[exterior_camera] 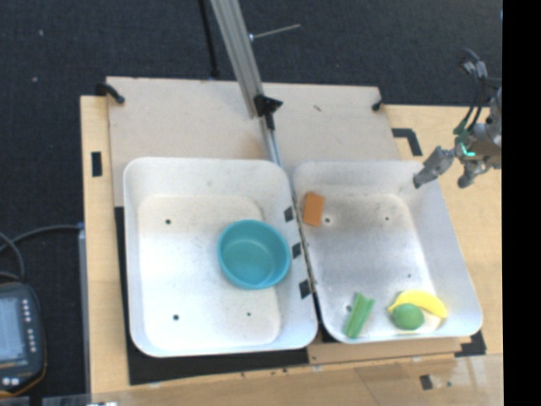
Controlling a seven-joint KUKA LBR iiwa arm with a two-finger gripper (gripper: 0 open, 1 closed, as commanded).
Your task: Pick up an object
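Note:
My gripper (450, 171) hangs at the far right, above the upper right corner of the right bin (439, 227). Its two fingers are spread apart with nothing between them. In the right bin an orange block (313, 209) lies near the upper left corner. A green stick (358, 315) lies near the bin's front edge. Beside it, at the front right, sit a green round fruit (408, 316) and a yellow banana (424, 303), touching each other. A teal bowl (254, 254) stands upright in the left bin (161, 252), toward its right side.
A slanted metal pole (241, 53) runs from the top of the view down to the gap between the bins. A divider with black clips (297, 248) separates the bins. A handheld pendant (17, 337) lies at the lower left, off the bench.

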